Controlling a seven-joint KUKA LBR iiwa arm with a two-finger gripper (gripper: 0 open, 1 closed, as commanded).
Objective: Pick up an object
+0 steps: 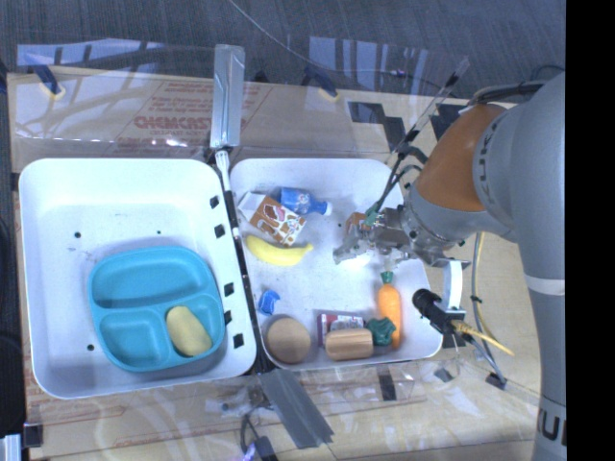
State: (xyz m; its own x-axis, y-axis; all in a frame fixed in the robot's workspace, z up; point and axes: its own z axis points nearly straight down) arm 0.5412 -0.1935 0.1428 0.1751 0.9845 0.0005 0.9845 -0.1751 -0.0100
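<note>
My gripper (354,245) hangs low over the right-hand middle of the right bin (317,173), at the end of the grey arm with its orange band (459,171). Just below it lies an orange carrot (388,305) with a green top. To the gripper's left lie a yellow banana (279,252), a brown-and-white carton (277,221) and a small blue bottle (301,201). Along the bin's front edge sit a brown ball (287,340), a tan block (348,345) and a red-and-white packet (336,321). I see nothing held in the gripper.
The left bin (58,190) holds a blue divided tray (144,291) with a yellow potato-like object (189,330) in its front compartment. A small blue piece (268,303) lies by the divider between the bins. Cables run from the wrist toward the back right.
</note>
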